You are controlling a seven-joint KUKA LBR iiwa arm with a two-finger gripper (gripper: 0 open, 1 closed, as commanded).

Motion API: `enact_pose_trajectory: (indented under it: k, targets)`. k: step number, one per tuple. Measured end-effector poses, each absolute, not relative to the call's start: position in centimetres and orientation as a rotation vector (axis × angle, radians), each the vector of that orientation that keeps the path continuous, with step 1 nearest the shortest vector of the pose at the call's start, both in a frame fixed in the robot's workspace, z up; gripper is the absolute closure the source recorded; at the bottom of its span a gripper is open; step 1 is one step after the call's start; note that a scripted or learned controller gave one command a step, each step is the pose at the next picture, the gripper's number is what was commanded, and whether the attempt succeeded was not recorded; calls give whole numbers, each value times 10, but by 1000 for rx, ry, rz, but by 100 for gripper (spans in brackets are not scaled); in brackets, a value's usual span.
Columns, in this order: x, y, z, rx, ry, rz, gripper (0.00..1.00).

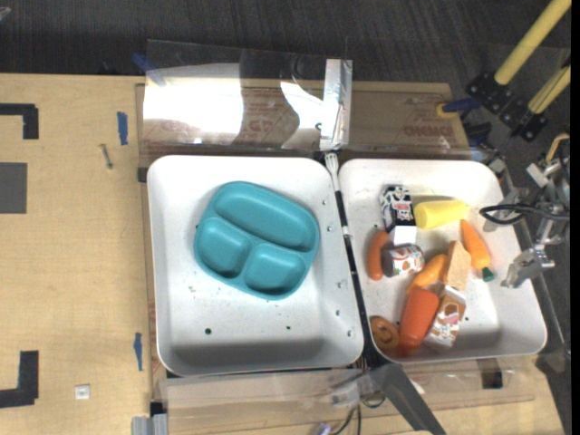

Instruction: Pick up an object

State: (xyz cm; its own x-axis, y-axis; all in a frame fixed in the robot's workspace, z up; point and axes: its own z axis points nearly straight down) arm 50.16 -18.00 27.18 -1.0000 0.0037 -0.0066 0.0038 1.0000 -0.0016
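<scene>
The right bin [521, 329] holds a cluster of toy foods. At the back lie a black-and-white cow-patterned carton [394, 204] and a yellow piece [441, 212]. A slim carrot with a green tip [475, 247] lies toward the bin's right side. In the middle are a small orange piece [376, 255], a little can with a pale label [403, 259] and a beige wedge [458, 265]. A big orange carrot [420, 314] leans against a small red-and-white carton [447, 320] at the front. A brown pastry [385, 333] sits by the front-left corner.
The left bin [172, 324] carries a teal divided plate [258, 238]. A clear plastic sheet [236, 107] and an upright divider [335, 98] stand behind the bins. Black cables and metal fittings [530, 234] crowd the right bin's right rim. Yellow poles [539, 30] cross the top right.
</scene>
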Motion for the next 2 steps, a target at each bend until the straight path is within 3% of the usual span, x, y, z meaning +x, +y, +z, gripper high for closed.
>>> enact_pose_trajectory:
  k: [1,2]
  targets:
    - [478,-218,114,-235,3136,4,0]
    - [506,-224,89,-300,3118,-7,0]
